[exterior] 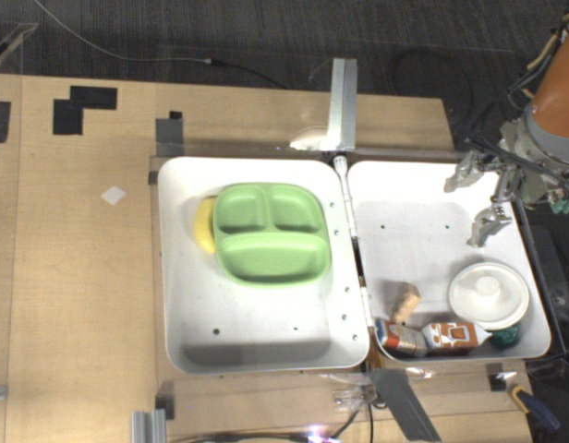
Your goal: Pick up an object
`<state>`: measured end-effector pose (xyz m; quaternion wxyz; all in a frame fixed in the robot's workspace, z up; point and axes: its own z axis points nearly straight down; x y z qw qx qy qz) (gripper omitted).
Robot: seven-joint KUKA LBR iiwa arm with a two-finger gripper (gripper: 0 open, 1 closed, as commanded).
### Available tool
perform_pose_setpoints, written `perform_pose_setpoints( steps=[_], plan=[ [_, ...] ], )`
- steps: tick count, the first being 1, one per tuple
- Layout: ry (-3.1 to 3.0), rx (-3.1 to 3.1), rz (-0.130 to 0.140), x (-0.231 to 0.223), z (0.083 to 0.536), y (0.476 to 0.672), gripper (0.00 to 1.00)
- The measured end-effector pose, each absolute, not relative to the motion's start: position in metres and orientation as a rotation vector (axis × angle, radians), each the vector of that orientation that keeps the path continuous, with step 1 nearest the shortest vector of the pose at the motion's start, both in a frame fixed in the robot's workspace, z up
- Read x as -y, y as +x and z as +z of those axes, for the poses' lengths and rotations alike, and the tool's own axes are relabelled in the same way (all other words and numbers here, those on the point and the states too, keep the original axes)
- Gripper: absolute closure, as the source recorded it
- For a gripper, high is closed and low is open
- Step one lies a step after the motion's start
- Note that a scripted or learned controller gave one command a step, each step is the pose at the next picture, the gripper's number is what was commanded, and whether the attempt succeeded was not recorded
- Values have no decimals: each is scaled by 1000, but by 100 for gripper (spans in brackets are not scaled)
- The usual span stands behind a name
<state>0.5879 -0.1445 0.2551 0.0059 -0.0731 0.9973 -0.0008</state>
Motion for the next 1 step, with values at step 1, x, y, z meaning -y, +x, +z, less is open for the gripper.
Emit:
perform_pose_setpoints(
  steps=[1],
  plan=[
    [-323,-3117,0,120,163,564,0]
  ],
)
